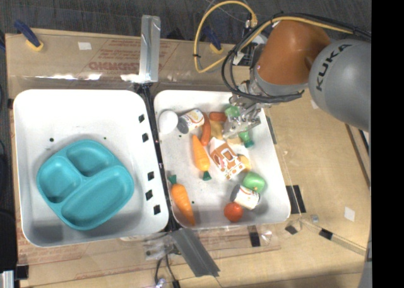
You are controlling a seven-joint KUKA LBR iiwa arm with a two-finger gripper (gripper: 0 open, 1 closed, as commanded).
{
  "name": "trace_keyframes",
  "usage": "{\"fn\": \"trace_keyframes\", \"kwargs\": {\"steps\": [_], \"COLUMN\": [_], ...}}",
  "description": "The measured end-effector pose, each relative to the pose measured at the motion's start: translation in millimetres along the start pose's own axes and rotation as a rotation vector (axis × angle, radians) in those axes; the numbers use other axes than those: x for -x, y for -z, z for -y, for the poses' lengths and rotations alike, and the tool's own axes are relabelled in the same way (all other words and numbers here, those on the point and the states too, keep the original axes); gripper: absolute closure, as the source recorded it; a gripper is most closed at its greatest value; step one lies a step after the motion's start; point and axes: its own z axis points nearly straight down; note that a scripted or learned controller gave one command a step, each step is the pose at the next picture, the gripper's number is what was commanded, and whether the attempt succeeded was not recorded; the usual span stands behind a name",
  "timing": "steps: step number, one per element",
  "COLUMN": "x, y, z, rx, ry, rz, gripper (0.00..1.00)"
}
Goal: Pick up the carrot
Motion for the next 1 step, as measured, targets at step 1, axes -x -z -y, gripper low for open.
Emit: {"fn": "trace_keyframes", "kwargs": {"steps": [1], "x": [2.4], "y": [70.7], "z": [1.6], "rx": [-0.004], "ry": [0.034], "rz": [-0.001], "gripper": [1.0]}}
